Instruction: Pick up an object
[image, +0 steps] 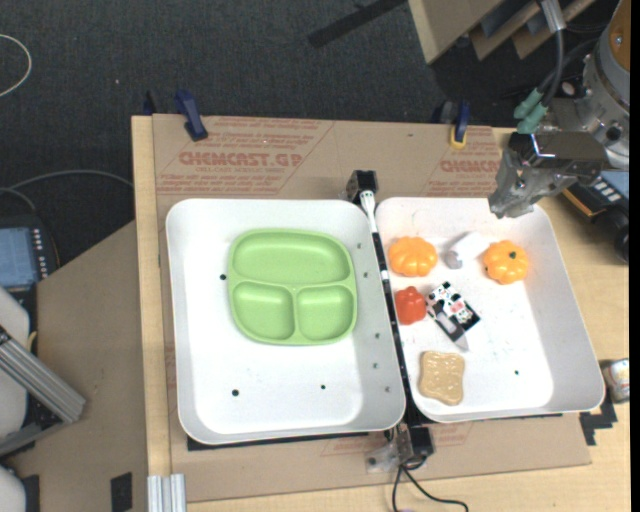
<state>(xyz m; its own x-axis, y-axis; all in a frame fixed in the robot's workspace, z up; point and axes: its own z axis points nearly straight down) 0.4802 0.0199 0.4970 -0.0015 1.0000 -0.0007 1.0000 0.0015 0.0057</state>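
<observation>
Right bin (560, 300) holds five items. Two orange pumpkins: one (412, 256) near the bin's left wall, one (506, 262) toward the right. Small grey piece (454, 252) between them. Red block (410, 305) just below the left pumpkin, touching or just beside a black-and-white toy (454, 310). Tan toast-shaped piece (441, 377) near the front edge.

Pincer (512, 200) hangs over the bin's far right corner, apart from all items; nothing visible between its fingers, and open or closed cannot be told.

Left bin (190, 330) carries a green divided plate (293, 286). Both bins sit on a brown board on the desk (100, 300).
</observation>
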